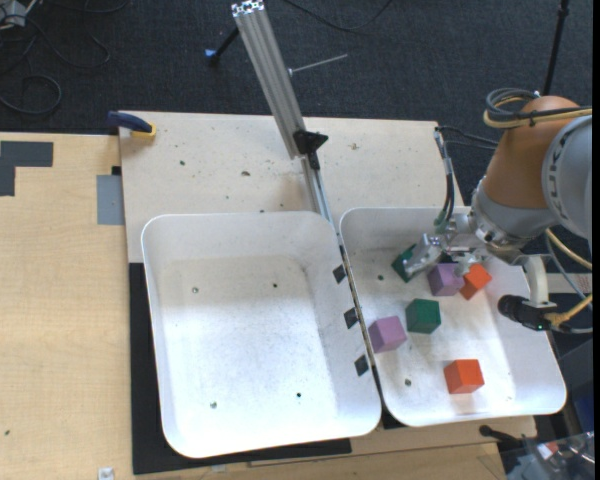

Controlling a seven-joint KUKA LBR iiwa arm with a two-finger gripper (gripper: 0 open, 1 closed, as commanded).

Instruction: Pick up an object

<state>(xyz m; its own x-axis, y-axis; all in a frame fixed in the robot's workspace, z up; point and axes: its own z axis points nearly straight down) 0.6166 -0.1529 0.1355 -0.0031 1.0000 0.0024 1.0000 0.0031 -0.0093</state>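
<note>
In the right bin, nearest to the camera, an orange cube is seen alone; a little further in, a purple cube lies by the divider and a dark green cube just beside it. Further back, a second purple cube and an orange block lie close together, directly under the hand, which is lowered into the far part of the bin. A small green object is seen at its left side — whether it is held cannot be told, and whether the hand is apart or together cannot be told either. The second purple cube is judged the likeliest target, lying just toward the camera from the hand. The left bin stands beside on the worktop.
</note>
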